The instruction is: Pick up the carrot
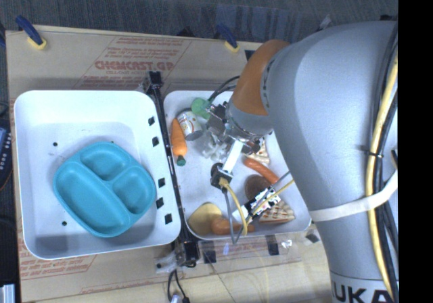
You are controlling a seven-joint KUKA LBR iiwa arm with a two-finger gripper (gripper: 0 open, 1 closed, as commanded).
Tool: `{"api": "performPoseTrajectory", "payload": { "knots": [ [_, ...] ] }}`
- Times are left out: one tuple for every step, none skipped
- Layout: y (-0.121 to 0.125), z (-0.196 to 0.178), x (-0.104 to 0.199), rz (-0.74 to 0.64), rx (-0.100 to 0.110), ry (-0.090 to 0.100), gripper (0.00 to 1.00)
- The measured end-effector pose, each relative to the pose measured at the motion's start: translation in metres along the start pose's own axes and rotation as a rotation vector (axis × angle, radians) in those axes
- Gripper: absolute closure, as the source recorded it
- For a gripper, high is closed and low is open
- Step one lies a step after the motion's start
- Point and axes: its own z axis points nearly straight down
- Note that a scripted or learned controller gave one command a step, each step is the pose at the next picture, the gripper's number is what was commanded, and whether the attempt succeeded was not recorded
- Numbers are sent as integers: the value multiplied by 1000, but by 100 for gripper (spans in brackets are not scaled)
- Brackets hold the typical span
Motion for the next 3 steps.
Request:
{"api": "performPoseTrajectory", "payload": {
  "knots": [
    [0, 0, 0, -1, 0, -1, 0],
    [-1, -9, 0, -7, 8, 0, 100],
    [-69, -93, 34, -39, -17, 7, 100]
  ]
}}
